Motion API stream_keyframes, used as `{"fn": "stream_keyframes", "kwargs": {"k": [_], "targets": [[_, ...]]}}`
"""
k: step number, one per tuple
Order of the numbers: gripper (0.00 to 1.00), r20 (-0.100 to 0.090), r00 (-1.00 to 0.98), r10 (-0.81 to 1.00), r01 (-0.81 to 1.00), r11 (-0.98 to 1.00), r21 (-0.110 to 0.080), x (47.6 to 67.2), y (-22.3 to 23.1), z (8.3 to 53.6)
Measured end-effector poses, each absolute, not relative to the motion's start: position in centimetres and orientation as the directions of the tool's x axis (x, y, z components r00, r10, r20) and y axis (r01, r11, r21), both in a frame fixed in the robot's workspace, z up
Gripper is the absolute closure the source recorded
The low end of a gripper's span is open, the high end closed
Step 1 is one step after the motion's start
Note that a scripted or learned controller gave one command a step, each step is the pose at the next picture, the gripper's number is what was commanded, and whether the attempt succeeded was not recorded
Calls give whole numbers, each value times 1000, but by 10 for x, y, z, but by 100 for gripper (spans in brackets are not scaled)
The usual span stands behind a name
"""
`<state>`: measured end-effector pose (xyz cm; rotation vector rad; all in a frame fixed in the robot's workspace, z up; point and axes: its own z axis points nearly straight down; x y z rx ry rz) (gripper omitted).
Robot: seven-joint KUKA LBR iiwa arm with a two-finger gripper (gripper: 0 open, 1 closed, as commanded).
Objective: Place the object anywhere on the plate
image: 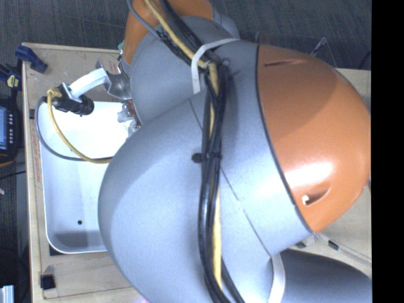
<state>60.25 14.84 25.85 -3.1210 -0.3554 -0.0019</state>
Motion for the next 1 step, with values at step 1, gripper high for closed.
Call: {"fn": "stream_keyframes", "kwargs": {"k": [1], "targets": [[100,-5,968,250,250,-968,-4,560,73,293]]}}
